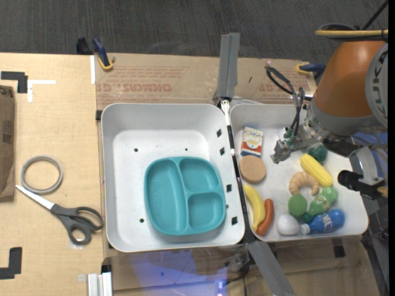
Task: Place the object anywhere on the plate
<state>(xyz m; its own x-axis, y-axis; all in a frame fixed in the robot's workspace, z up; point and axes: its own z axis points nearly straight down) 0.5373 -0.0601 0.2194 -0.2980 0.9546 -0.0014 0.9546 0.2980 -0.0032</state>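
Grey arm (364, 91), orange band, black cables

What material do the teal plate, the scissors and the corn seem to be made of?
The teal plate looks like moulded plastic: one even colour, soft sheen, rounded compartment walls. The scissors appear to have metal blades, pale and reflective, with dark grey handles, probably plastic. The corn seems a plastic toy, with a uniform bright yellow, smooth surface; rubber cannot be ruled out.

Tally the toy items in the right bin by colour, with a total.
Yellow: 2, the corn and banana
Tan: 2, the cookie and croissant
Green: 2
White: 2, the carton and egg
Red: 1, the sausage
Blue: 1, the bottle
Total: 10
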